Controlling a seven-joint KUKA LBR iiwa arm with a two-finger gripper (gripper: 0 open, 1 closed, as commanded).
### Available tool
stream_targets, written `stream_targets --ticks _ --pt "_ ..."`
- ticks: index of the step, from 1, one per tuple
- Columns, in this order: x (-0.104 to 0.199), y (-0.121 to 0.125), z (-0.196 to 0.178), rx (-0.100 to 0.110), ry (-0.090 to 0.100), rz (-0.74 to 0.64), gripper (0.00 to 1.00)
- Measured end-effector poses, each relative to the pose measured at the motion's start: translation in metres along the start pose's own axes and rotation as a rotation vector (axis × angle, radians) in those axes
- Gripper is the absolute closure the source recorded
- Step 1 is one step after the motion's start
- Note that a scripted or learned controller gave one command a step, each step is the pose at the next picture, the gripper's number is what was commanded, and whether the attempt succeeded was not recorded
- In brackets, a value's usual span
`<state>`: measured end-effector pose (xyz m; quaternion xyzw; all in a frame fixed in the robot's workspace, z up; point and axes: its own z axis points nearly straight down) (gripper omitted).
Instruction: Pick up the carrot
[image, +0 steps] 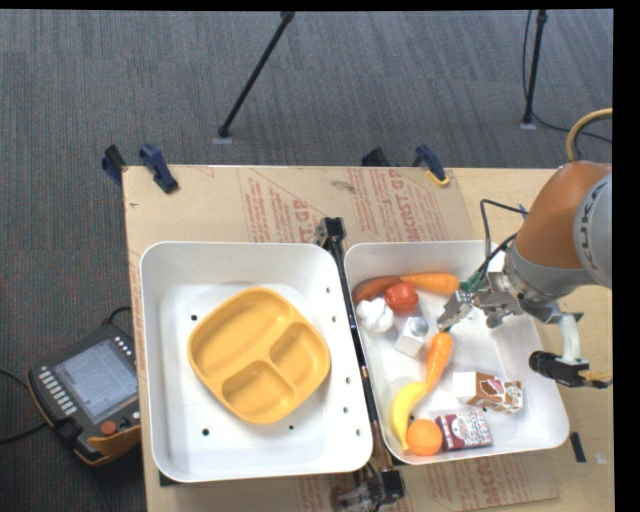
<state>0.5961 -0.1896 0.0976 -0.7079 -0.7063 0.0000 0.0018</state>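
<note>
bench (400, 205): cardboard-topped | left white bin (165, 300) | right white bin (540, 425) | side by side, touching

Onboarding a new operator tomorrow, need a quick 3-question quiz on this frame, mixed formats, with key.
1. True or false: the yellow divided plate lies in the same bin as the carrots.
2. Multiple choice: the gripper hovers nearest which item? A) the orange B) the upright carrot C) the yellow divided plate
3. Fill in: the banana lies in the ___ bin as the camera sees it.

Key: 1 false, the plate is in the left bin, both carrots in the right. 2 B. 3 right.
</note>
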Motion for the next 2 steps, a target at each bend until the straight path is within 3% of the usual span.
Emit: stream_targets --ticks 1,2 --pt "0.057 -0.039 0.011 0.001 0.000 -0.003 0.00" --pt "0.056 -0.039 0.000 0.000 0.001 0.001 1.00"
